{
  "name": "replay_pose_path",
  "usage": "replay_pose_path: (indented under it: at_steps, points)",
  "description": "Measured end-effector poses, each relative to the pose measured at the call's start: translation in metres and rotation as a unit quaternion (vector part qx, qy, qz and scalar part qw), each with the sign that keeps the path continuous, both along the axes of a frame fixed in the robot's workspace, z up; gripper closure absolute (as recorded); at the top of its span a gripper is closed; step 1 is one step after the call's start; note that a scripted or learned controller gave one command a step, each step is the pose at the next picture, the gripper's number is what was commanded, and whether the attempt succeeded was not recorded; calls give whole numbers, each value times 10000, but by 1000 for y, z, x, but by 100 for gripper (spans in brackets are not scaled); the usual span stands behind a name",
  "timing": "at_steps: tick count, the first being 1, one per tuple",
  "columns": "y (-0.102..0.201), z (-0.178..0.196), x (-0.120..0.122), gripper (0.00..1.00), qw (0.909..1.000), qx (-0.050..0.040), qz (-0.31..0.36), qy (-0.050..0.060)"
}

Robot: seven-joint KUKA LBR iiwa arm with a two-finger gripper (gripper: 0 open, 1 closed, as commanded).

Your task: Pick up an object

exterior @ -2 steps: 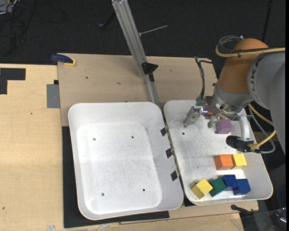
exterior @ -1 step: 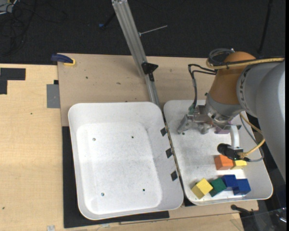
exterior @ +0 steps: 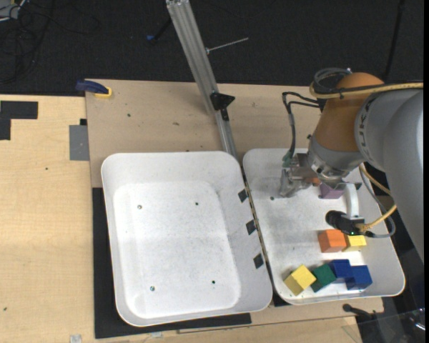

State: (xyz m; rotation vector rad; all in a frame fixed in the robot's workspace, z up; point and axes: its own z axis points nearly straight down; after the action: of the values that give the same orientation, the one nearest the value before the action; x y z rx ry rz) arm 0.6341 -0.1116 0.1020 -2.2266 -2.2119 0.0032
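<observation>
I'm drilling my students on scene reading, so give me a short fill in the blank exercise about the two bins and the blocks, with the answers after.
1. All the blocks lie in the ____ bin.
2. The orange block touches a small ____ block on its right.
3. The green block sits between the yellow block and the ____ block.
4. The gripper hangs over that bin's ____ end.

Missing words: right; yellow; blue; far
</observation>
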Motion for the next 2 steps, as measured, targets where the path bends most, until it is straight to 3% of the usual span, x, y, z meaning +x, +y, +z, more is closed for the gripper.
replay_pose_path:
  at_steps: [2]
  points:
    - [-2, 108, 5, 100, 10000, -7, 32, -34]
